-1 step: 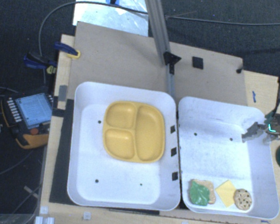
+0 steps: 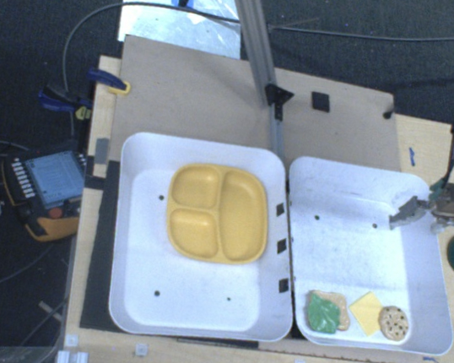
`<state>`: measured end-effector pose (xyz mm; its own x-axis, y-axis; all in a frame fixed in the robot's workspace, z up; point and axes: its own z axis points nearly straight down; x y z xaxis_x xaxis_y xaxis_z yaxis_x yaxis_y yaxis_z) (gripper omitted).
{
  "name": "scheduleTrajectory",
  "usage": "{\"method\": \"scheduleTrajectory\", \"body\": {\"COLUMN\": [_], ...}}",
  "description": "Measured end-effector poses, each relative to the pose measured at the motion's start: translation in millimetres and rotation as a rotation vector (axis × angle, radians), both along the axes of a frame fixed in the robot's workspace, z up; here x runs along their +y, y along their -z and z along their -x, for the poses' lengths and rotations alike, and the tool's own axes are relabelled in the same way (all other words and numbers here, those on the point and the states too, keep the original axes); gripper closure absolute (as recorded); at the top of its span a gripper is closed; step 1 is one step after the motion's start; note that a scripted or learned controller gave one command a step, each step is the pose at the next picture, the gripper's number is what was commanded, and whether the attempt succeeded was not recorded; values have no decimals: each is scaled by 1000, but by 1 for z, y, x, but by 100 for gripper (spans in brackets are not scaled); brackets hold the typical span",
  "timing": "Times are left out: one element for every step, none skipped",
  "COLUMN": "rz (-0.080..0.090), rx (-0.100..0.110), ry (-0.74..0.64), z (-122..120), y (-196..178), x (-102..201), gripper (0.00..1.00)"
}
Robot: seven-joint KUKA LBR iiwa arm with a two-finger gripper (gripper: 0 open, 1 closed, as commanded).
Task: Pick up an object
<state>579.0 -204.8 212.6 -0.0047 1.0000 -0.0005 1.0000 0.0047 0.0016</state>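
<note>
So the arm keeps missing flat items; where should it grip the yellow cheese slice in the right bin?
Probably from straight above, across two opposite edges of the cheese slice. It lies flat, turned like a diamond, with the cookie and the green-topped toast close on either side, so the fingers need the freer corners.

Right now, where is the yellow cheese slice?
The cheese slice lies at the right bin's near edge, between the lettuce toast and the cookie.

two white bins (image 2: 189,316); one yellow divided plate (image 2: 218,213); one green-topped toast (image 2: 326,312); one cheese slice (image 2: 366,312); one cookie (image 2: 393,322).
</note>
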Motion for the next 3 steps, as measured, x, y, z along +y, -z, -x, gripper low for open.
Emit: {"method": "scheduleTrajectory", "body": {"rz": [0,0,1], "rx": [0,0,-2], "ry": [3,-1,1], "z": [4,1,0], "y": [42,95,127], "x": [3,13,13], "gripper": [0,0,0]}}
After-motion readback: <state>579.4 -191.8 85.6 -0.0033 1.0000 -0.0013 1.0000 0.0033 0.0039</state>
